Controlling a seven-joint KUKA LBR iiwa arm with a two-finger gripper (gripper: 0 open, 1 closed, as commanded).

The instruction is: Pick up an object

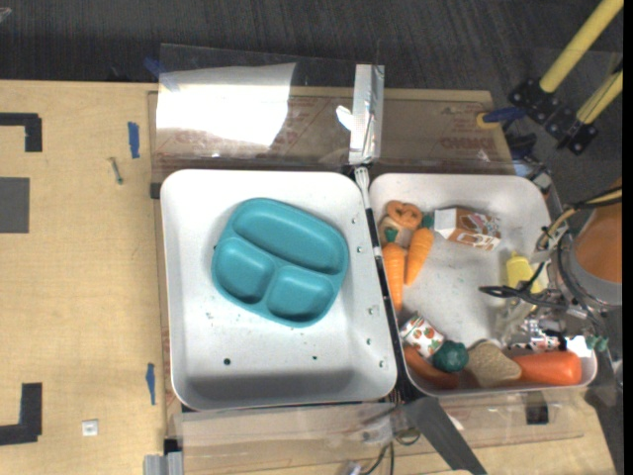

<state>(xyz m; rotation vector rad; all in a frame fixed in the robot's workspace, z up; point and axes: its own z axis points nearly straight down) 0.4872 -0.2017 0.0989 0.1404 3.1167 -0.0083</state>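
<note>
You are looking at the gripper (519, 300) hanging low over the right side of the right bin (465, 181), a dark, wiry tangle of metal below the arm's (603, 255) orange band. Whether it is released or clenched you cannot make out, since its tip is blending into the clutter beneath it. The things to pick are all lying in this shallow, glossy white bin with rounded corners. Just beside the gripper, a small yellow blocky piece (518, 268) is sitting toward the far side, and a long smooth orange piece (546, 367) is resting along the near wall. A tan, rough-looking rounded lump (492, 362) is touching that orange piece's left end, and a dark green ball (453, 356) is sitting next to the lump. A white piece with red spots (422, 336) is lying near the ball. Along the left wall two tapered orange carrots (396, 270) are lying side by side, with a round orange toy with a face (400, 216) at their far ends. A small printed carton (471, 227) is lying flat, well apart from the gripper. The left bin (198, 265) is holding a matte teal plate (282, 260), oval and divided into three hollows. Both bins are resting on the pale wooden bench (69, 265).
</note>
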